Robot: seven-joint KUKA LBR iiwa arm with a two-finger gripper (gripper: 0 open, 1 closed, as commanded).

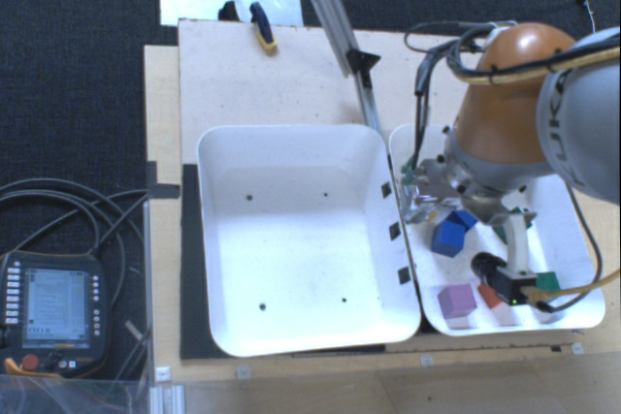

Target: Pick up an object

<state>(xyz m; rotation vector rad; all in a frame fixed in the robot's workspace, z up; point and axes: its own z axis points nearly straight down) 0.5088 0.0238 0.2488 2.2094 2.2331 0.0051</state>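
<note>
The grey arm (572, 111) is reaching in from the right and is hanging over the right bin (568, 218), with its orange band covering the far part of that bin. The hand (424, 201) is sitting low under the wrist, close to the bin's left wall, and from where I am standing I cannot tell if it is apart or closed, because the wrist is hiding most of it; nothing is showing in its grasp. The blue block (453, 233) is lying on the bin floor just beside the hand, on its near right side. Its long axis is running on a slant, with one end pointing toward the near left and the other toward the far right, under the wrist. A purple cube (457, 301) is resting nearer to the front rim of the same bin, apart from the blue block, and it is not showing a clear long side. A green piece (548, 281) is lying toward the bin's near right corner. The left bin (291, 247) is standing beside the right one on the table (252, 73), their rims touching.
</note>
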